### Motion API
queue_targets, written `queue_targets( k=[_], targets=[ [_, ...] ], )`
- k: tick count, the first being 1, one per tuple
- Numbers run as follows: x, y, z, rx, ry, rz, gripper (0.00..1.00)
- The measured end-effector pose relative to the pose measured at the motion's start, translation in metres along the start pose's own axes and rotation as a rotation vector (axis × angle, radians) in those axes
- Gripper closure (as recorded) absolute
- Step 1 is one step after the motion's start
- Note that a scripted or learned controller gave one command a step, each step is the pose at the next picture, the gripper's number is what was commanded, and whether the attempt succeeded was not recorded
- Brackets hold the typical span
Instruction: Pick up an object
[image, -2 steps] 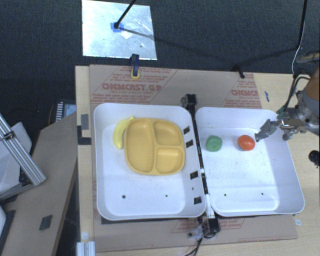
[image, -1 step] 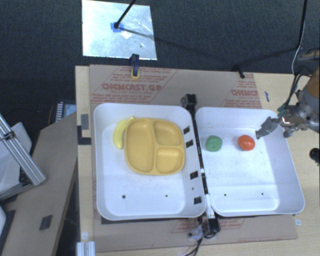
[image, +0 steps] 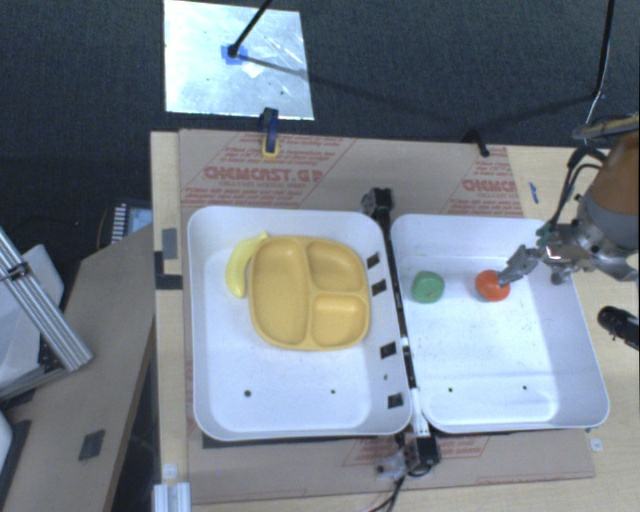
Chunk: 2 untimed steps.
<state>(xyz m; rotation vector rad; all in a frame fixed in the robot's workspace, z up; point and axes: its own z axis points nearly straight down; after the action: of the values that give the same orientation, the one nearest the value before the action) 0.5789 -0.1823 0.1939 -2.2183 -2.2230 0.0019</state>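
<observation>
The end effector (image: 517, 268) touched the round orange object (image: 491, 286) in the right bin (image: 560, 400); whether it gripped was unclear.

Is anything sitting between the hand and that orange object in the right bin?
Nothing visible. The hand is right at the orange object in the right bin. The green object lies on its far side, apart from it.

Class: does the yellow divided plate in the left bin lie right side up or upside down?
Right side up. The yellow divided plate shows its three hollow compartments facing the camera.
</observation>
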Motion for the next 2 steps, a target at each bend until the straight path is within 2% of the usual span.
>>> queue_targets(
  k=[2],
  targets=[
    [-0.003,0.009,0.107,0.0,0.0,0.002,0.0]
  ],
)
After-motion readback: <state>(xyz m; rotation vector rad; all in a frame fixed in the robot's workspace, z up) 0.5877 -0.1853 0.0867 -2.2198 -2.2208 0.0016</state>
